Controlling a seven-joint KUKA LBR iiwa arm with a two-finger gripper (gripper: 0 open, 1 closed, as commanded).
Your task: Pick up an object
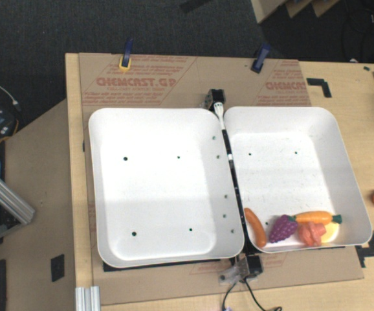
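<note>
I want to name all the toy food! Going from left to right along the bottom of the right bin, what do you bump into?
Sausage → purple grapes → carrot. A red piece and a yellow piece sit tucked under the carrot, so their place in the line is unclear.

red "CHEMCAST GP" print, brown backing sheet [193,76]

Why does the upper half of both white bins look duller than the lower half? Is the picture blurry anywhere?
In the camera view, a soft shadow lies across the upper part of the left bin and the right bin; the lower part is lit brighter, nearly washed out. The toy food in the right bin's near corner looks slightly soft, its small details hard to make out.
</note>
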